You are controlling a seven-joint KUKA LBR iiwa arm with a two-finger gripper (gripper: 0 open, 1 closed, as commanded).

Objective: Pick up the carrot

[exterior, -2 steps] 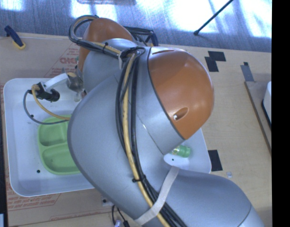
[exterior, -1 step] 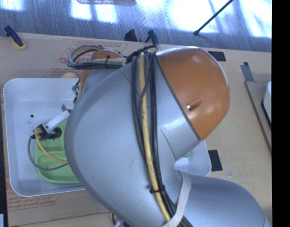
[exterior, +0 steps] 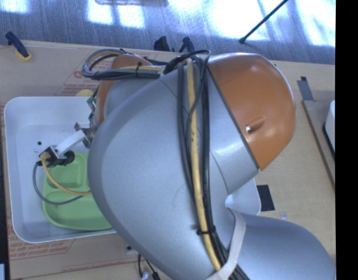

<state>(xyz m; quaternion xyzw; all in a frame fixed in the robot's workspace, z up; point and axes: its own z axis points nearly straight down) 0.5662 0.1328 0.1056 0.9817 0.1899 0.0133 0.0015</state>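
Pick unconfirmed: my pincer is low over the left bin by the green tray, clenched or released I cannot tell (my arm covers it), carrot's place likewise untellable, so I judge grasp and lift not yet done.

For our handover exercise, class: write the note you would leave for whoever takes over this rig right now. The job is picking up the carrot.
The gripper is over the left bin, beside the green tray; whether it is open or shut cannot be told.
The carrot cannot be placed: the arm hides most of both bins.
Done: no grasp or lift can be confirmed.
Left: find the carrot, grasp it and lift it.
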